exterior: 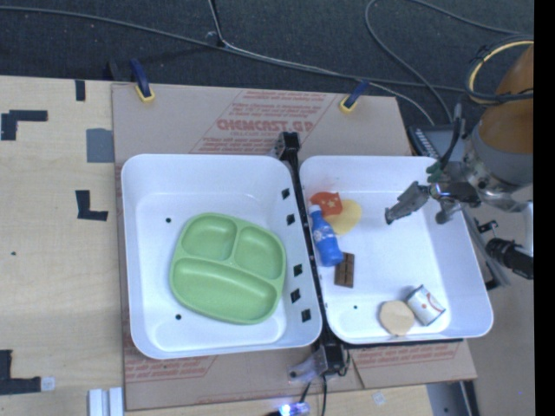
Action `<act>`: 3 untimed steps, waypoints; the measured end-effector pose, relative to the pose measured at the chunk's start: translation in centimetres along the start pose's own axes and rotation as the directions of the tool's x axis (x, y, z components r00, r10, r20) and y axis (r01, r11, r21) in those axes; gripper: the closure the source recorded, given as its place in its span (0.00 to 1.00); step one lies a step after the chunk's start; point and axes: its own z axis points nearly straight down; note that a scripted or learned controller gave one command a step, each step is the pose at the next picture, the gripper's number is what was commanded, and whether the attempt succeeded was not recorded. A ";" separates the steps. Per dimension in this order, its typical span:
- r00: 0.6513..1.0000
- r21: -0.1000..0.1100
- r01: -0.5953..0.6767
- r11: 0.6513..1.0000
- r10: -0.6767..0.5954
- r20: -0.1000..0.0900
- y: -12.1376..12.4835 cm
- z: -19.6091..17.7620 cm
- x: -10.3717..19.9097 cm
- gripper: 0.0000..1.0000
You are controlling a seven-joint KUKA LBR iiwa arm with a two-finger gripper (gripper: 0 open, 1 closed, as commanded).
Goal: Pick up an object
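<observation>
Evenly and brightly lit from above. Threw only soft, faint shadows inside the two white bins [139,232]. Showed mild glare on the bin floors, whites close to washed out. Stayed dim over the dark floor [286,16] at the top. Rendered slightly soft overall, low resolution; blurred the arm [507,120] at the right.

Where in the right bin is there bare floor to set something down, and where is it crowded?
In the right bin, the middle floor is bare, bordered by the brown block, the can and the gripper above. Crowded: the left wall, where the red piece, yellow piece and blue bottle cluster, and the near edge around the tan disc.
</observation>
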 end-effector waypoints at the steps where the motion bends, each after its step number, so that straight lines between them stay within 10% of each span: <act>1: 1.000 0.004 -0.001 1.000 0.001 0.000 0.1 4.6 0.8 0.00; 3: 1.000 0.005 -0.001 1.000 0.001 0.000 0.2 15.1 0.2 0.00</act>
